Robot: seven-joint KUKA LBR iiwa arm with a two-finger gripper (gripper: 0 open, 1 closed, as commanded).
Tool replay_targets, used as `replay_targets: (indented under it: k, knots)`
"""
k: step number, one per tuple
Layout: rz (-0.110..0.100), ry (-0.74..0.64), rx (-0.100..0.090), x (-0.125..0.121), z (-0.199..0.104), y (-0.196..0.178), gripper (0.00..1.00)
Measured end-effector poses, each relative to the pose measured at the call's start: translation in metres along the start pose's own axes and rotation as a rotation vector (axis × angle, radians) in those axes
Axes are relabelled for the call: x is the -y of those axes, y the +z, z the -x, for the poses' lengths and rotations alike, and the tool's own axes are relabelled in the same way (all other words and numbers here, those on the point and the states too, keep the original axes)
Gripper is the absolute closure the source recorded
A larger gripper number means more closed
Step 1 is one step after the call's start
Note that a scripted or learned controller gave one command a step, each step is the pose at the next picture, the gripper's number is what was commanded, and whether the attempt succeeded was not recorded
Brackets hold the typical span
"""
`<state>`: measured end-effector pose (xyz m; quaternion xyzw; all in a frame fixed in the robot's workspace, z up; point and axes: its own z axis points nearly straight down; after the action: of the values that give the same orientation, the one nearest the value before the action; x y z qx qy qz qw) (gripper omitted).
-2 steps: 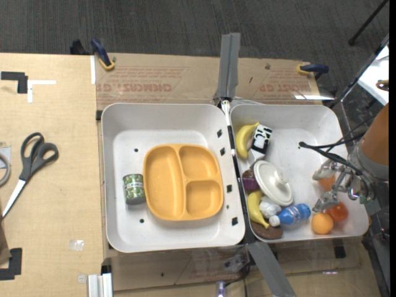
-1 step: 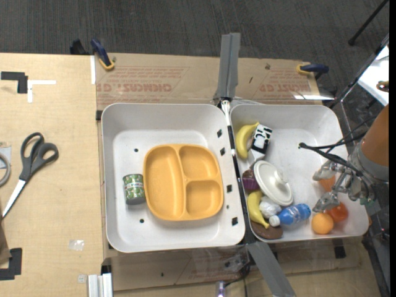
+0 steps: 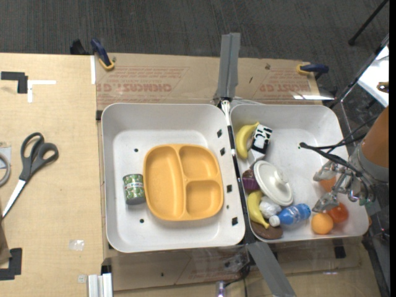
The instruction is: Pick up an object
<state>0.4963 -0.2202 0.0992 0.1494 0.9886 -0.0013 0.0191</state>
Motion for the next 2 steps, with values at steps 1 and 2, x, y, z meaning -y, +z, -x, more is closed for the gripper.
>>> replay_targets:
  k: [1,2]
  knots:
    - [0.003,0.092,-0.008,-0.0015,-0.0009,0.0015,0.0]
    - [0.001,0.071,-0.016,-0.002,0.0026,0.0036,0.0]
